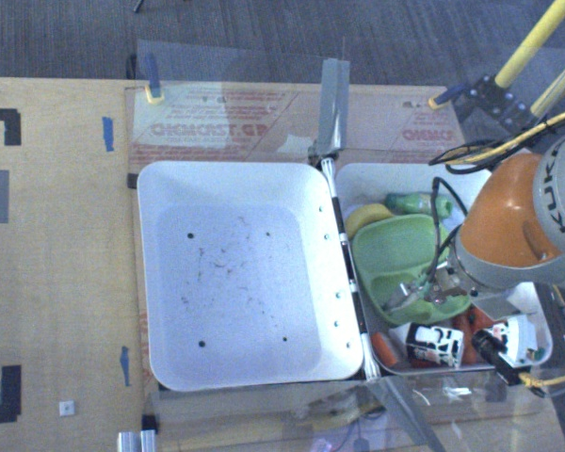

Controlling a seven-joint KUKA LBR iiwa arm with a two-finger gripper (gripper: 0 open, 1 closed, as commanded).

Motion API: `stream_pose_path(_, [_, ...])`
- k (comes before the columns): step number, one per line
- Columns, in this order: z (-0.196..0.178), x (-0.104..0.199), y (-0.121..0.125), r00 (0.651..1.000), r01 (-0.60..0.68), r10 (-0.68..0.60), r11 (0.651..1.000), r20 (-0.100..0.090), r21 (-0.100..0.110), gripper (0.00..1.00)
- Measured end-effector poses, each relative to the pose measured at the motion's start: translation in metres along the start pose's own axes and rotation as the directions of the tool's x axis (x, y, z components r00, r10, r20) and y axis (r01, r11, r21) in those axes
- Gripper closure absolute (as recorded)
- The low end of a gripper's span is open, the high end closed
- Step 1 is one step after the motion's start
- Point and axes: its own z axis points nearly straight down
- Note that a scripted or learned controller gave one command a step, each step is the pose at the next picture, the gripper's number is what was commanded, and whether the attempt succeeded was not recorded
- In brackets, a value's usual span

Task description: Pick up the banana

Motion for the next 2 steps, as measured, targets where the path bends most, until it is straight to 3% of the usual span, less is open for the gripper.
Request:
stream_pose_path(1, [0.001, -0.051, 0.016, 0.998, -0.055, 0.055, 0.998, 0.0, 0.0, 0.0])
stream_pose_path(2, [-0.012, -0.045, 0.021, 0.999, -0.047, 0.047, 0.999, -0.014, -0.003, 1.0])
